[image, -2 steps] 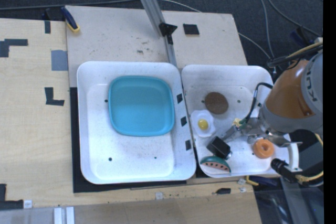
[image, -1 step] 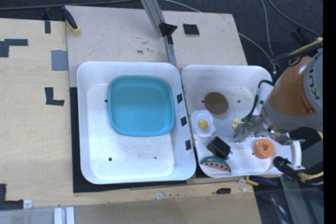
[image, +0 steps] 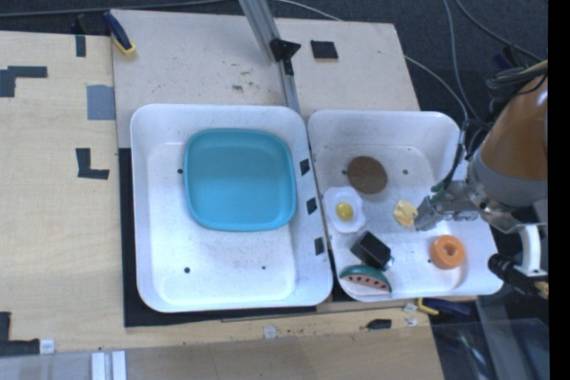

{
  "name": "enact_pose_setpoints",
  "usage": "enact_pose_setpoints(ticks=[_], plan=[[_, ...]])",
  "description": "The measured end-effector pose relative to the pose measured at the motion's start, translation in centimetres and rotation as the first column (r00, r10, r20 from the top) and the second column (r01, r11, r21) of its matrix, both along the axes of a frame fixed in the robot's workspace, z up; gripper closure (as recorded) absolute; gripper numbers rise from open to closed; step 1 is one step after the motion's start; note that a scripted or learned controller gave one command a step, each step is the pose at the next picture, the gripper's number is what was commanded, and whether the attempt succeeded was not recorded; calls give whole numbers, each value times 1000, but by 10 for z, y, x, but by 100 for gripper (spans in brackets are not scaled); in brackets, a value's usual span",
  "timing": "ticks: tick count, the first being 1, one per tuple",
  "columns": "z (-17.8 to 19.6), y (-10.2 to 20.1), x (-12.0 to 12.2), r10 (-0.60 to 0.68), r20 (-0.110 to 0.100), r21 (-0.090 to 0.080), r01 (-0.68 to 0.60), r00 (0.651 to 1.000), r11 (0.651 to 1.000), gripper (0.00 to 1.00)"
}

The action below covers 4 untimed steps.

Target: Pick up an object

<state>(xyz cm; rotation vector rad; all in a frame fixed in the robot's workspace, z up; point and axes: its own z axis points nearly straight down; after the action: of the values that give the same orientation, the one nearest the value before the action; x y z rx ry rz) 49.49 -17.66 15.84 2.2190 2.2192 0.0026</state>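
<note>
Two bins: lying side by side on the bench, the left bin [image: 151, 191] and the right bin [image: 419, 125] touching along their inner walls.
Left bin: carrying a blue plate [image: 240, 180], which is sitting toward the far edge and middle of the bin floor.
Right bin: holding six small things, all apart from one another or only just beside each other.
Brown disc [image: 366, 174]: lying near the middle of the right bin, toward its far half.
Fried egg [image: 344, 210]: sitting by the bin's left wall, just nearer than the brown disc.
Black block [image: 372, 249]: lying tilted near the left near corner, just beside the fried egg.
Watermelon slice [image: 365, 283]: resting at the near edge of the right bin, just below the black block.
Yellow piece [image: 406, 214]: lying right of the fried egg, just beside the gripper.
Orange doughnut [image: 448, 252]: sitting toward the right near corner, close under the arm.
Arm [image: 517, 147]: reaching in over the right wall of the right bin, covering part of that wall.
Gripper [image: 430, 214]: pointing down between the yellow piece and the orange doughnut; whether it is spread or pressed together, I cannot tell.
Around the gripper: the yellow piece is crowding its left side, the orange doughnut its near side.
Metal bar [image: 254, 4]: slanting across the bench beyond the bins.
</note>
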Motion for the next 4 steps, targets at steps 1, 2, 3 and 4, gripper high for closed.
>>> enact_pose_setpoints(ticks=[1,2,3,4], plan=[[62,1,0,1,0,0,-1,1000,1000,100],[64,1,0,0,-4,1,0,1000,1000,100],[58,61,3,4,-4,2,-4,1000,1000,100],[70,111,3,4,-4,2,-4,1000,1000,100]])
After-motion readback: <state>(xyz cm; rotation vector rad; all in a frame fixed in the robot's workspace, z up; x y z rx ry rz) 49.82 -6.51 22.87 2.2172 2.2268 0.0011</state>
